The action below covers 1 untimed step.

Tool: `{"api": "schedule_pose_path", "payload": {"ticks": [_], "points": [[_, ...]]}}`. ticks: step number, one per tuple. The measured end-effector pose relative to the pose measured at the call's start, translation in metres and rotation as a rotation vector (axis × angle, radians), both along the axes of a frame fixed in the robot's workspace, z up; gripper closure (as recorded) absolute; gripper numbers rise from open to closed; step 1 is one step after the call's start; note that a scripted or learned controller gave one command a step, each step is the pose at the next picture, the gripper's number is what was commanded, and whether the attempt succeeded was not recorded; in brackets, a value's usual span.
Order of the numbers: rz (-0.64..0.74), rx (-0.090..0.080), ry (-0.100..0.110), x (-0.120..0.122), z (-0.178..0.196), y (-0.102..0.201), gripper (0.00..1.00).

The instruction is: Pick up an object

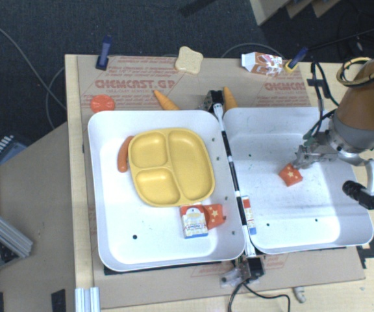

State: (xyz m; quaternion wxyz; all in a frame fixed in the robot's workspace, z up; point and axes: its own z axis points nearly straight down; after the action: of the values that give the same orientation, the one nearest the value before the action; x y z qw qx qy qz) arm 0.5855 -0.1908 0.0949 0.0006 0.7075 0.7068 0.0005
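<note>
We saw a yellow divided plate (172,166) in the left bin (109,233), then an orange block (291,175) lying in the right bin (317,229), and the gripper (306,157) just beside it; its grip we couldn't tell.

a yellow three-compartment plastic tray (171,166) and a red-orange sausage (123,155) lie in the white left bin (109,226); a small orange-red block (291,175) lies in the white right bin (317,229).
</note>
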Motion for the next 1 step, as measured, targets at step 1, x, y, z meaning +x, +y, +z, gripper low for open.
{"api": "schedule_pose_path", "payload": {"ticks": [1], "points": [[0.001, -0.003, -0.007, -0.0081, -0.0045, 0.0336, 1.0]]}}
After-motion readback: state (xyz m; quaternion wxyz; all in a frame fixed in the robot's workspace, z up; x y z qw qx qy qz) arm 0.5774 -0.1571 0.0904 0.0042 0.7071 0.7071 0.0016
